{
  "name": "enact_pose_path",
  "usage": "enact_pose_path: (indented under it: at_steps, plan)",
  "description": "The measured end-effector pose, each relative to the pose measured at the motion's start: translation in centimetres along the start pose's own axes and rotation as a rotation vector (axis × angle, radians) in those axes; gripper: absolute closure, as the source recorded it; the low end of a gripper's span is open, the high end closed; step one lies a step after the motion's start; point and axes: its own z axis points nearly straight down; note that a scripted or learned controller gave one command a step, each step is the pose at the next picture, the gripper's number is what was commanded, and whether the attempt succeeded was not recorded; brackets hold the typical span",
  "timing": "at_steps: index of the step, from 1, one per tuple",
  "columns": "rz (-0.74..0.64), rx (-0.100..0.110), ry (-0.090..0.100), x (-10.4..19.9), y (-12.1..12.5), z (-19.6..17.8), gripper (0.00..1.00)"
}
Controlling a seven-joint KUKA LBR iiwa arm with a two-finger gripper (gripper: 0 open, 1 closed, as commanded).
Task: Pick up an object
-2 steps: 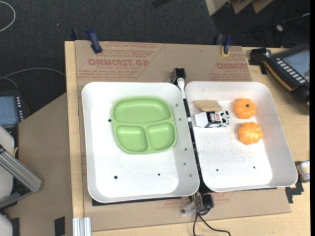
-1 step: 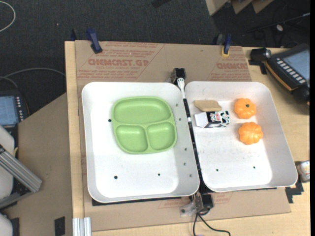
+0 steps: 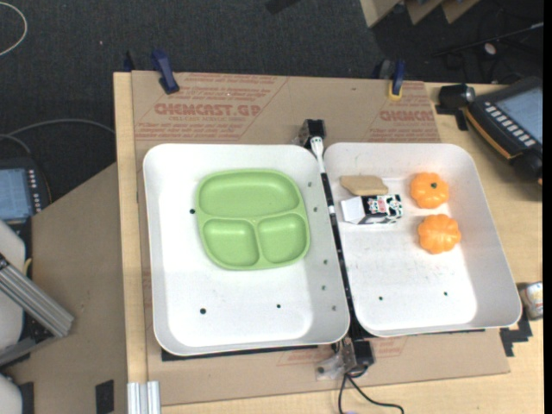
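The right bin (image 3: 448, 309) holds two small orange pumpkins, one (image 3: 429, 190) near the back right and one (image 3: 439, 233) just in front of it. Left of them lies a tan flat piece like a slice of bread (image 3: 363, 184), with a small black-and-white milk carton (image 3: 372, 208) lying on its side right below it. In the left bin (image 3: 233, 317) rests a green divided plate (image 3: 253, 218) with three compartments.
Both bins sit on a brown board (image 3: 216, 106) clamped at the back with blue clips (image 3: 164, 72). A black tablet-like device (image 3: 509, 119) lies at the far right edge. Cables run at the front near the bins' junction (image 3: 349, 365).
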Motion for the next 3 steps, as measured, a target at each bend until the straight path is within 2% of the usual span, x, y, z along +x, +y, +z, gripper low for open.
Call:
enact_pose_path:
  at_steps: [2,3]
  plan:
    - [0.0,0.0,0.0,0.0,-4.4,-1.6,1.0]
    - [-0.001,0.0,0.0,0.0,-5.0,-1.3,1.0]
